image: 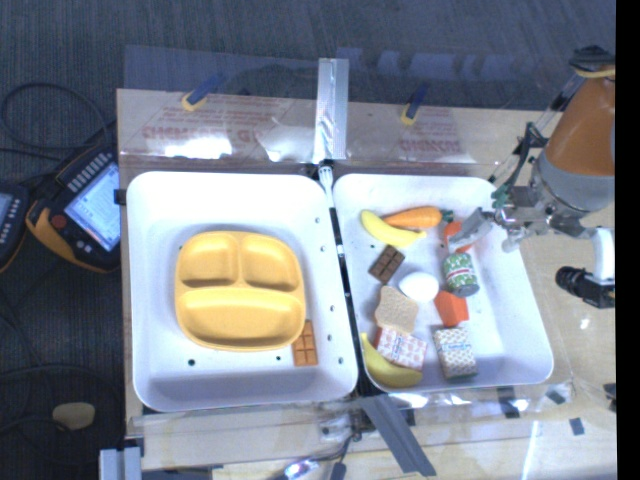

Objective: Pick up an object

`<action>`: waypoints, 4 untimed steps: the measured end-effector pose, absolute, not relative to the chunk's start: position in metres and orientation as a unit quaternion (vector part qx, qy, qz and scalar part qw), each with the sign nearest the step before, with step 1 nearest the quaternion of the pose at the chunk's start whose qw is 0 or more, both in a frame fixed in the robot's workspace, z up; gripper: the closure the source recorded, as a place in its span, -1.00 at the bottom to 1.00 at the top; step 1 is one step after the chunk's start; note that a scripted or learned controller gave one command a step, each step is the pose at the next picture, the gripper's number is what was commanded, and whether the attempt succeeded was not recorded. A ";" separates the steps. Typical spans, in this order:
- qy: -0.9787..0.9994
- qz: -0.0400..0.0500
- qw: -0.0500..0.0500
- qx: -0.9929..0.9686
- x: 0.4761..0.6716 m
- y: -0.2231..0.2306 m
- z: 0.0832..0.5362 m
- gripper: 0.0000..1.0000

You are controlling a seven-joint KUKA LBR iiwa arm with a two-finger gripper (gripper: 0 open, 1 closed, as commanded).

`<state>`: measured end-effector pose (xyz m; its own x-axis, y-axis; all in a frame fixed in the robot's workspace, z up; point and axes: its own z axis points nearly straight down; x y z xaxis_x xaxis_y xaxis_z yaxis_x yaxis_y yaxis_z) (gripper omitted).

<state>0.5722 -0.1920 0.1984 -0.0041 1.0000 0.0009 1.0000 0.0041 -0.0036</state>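
The right bin point(520, 298) holds a pile of toy food. A yellow banana point(388, 230) and an orange carrot point(412, 217) lie at its back. A brown chocolate piece point(386, 263), a white egg point(419, 288), a green-and-white can point(461, 273) and an orange block point(451, 308) fill the middle. Toast point(396, 310), two patterned packets point(402, 347) point(456, 352) and a second banana point(385, 370) lie at the front. My gripper point(470, 231) reaches in from the right, low at the bin's back right, right beside a small red thing point(452, 232) and just above the can.
The left bin point(150, 298) holds a yellow divided plate point(240, 290) and a small orange waffle block point(308, 343) by its right wall. A handheld controller point(85, 213) with cables lies off the bench to the left.
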 end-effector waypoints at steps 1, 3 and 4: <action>-0.677 0.001 0.001 -0.736 0.606 -0.196 0.093 -1.00; -0.505 0.018 0.013 -0.863 0.662 -0.194 0.095 1.00; -0.528 0.003 -0.001 -0.849 0.668 -0.159 0.165 1.00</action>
